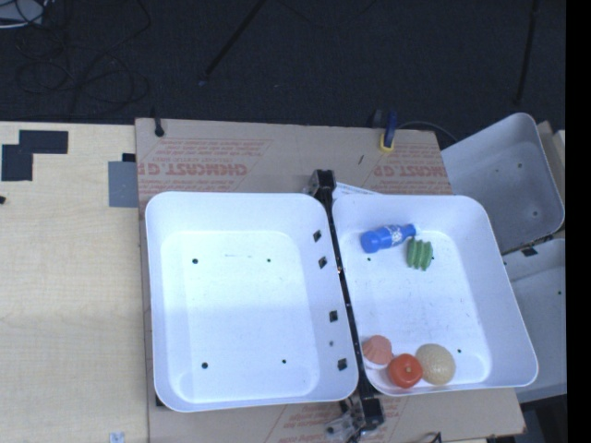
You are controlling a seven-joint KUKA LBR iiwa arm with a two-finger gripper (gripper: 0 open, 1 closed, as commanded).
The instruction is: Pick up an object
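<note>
In the right shallow white plastic bin [480,275], a blue plastic bottle [387,237] lies near the far wall, with a small green ribbed object [420,254] just beside it. Against the bin's near wall cluster a pale pink round piece [377,349], a red tomato-like ball [404,370] and a beige ball [436,364].

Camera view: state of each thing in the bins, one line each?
Blue bottle: lying on its side, right bin, far end.
Green toy: lying beside the bottle, apart from it.
Pink ball: near corner, touching red ball.
Red ball: between pink and beige.
Beige ball: touching red ball.
</note>
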